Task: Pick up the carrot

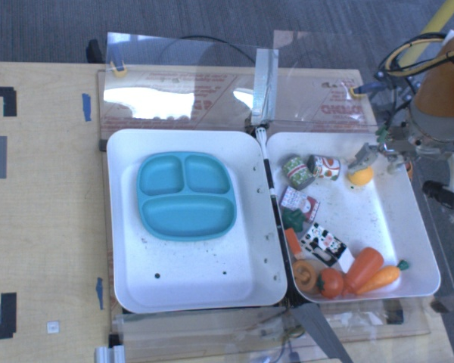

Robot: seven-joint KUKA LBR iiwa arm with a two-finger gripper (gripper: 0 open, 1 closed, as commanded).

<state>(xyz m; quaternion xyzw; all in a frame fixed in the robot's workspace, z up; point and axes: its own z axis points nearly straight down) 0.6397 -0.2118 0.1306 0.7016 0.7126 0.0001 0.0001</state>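
Divided plate point(187, 195) in left bin point(129, 278); carrot point(380, 278) at right bin's point(408, 203) near corner.

the gripper point(378, 154) sits at the far right edge of the right bin point(408, 203), beside a yellow lemon point(361, 175). the carrot point(380, 279) lies at the near right corner. the left bin point(121, 203) holds a blue divided plate point(187, 195).

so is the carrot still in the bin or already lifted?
In the bin. The carrot lies flat on the right bin floor at its near right corner; the gripper is apart, at the far side.
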